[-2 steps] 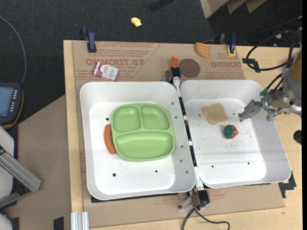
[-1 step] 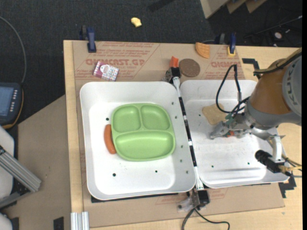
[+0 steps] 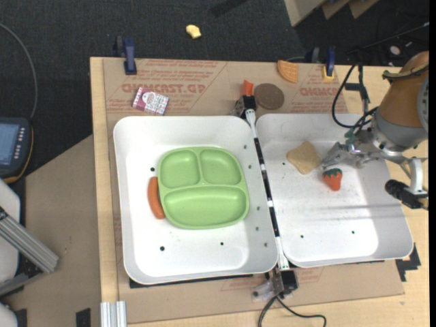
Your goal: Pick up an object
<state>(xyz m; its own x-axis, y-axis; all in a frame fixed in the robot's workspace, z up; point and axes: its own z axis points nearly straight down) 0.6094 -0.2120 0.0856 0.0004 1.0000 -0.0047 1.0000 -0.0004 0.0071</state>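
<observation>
**benchrat:** While we were squinting at that overhead shot, the gripper [image 3: 338, 157] sat low in the right bin [image 3: 354, 240], up around 1 o'clock of that bin's floor. Right under its tips was the little orange-red strawberry-looking toy [image 3: 332, 178], and just at 9 o'clock of the gripper lay the tan bread slice [image 3: 304, 157].

**kuka_nerd:** Yeah, we saw the same. Honestly we couldn't tell how the gripper was set, the metal bits blurred together from that angle. The toy looked like it was resting on the bin floor, touching or just beside the tips, not clamped between anything we could make out.

**benchrat:** Our worry was a miss. The toy was small and rounded, so if the tips came down off-centre we figured it'd squirt sideways toward 6 o'clock. The bread was near enough that a sloppy close might snag its corner instead.

**kuka_nerd:** Agreed. Meanwhile the left bin [image 3: 136, 244] had the green divided plate [image 3: 203, 187] dead centre with an orange hotdog-shaped thing [image 3: 155, 197] tucked against its 9 o'clock edge, well apart from the arm. Nothing over there was at risk, we reckoned.
</observation>
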